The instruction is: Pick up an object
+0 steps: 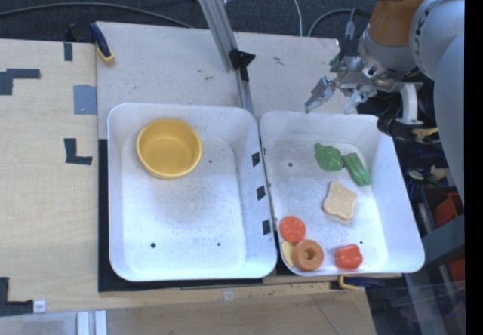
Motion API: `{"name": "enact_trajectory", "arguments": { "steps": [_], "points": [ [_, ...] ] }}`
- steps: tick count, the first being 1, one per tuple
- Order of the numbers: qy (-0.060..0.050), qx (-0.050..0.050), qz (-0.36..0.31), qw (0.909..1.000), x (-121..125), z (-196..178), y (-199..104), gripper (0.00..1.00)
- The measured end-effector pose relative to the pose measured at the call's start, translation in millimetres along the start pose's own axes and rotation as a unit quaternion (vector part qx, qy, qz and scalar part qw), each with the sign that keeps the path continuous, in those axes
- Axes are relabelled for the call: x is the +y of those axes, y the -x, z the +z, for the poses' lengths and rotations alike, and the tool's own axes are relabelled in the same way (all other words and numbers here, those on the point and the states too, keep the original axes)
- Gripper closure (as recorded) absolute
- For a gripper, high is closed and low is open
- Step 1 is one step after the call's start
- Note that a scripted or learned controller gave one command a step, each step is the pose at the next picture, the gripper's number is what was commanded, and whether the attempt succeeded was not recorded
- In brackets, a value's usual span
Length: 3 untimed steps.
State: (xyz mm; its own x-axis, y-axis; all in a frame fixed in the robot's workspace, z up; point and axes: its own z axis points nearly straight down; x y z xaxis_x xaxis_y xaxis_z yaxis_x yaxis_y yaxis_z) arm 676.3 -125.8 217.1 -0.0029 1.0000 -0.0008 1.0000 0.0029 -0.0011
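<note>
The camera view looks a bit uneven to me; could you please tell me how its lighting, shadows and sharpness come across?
Camera view: lighting is soft and even, no harsh glare on the white bins; the yellow bowl casts only a faint shadow; the food items are mildly soft, and the gripper is slightly blurred; the floor behind is dark.
</note>
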Motion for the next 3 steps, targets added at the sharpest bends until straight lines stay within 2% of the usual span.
{"name": "enact_trajectory", "arguments": {
  "steps": [1, 3],
  "points": [
    [0.0, 0.0, 0.0, 1.0, -0.1, 0.0, 0.2, 0.0],
    [-0.005, 0.0, 0.001, 1.0, -0.3, 120.4, -10.6, 0.0]
  ]
}}
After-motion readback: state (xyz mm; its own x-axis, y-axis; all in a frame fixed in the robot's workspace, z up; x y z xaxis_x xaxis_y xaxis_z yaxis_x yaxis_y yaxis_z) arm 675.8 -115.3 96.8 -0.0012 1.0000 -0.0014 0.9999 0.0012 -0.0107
